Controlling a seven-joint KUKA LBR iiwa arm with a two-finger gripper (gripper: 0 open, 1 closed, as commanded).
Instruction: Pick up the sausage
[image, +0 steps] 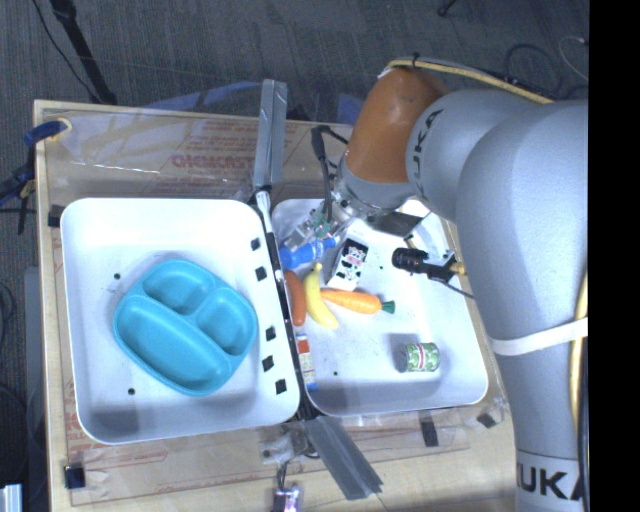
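Fingers of the gripper (338, 240) are lost in the clutter beneath the wrist, so I cannot tell whether they are spread or closed, and nothing can be seen held between them.

From the camera above the bench, the grey arm (500, 200) enters from the right and fills much of that side, bending over the right bin (455, 385). Its orange band (385, 120) sits above the wrist, which points down into the bin's far left corner, close to the divider between the two bins. A black cable stub juts out to the right of the wrist.

The sausage (295, 297) is a short, reddish-orange, smooth link lying lengthwise along the left wall of the right bin, nearer the camera than the gripper and apart from it. A yellow banana (321, 300) lies just beside it on the right, seemingly touching. An orange carrot (351, 300) with a green tip extends rightward from the banana. A blue object (300, 253) lies near the gripper, just beyond the sausage's far end. A small green can (421, 356) lies on its side, well apart.

A blue divided plate (185, 325) sits in the left bin (100, 230).
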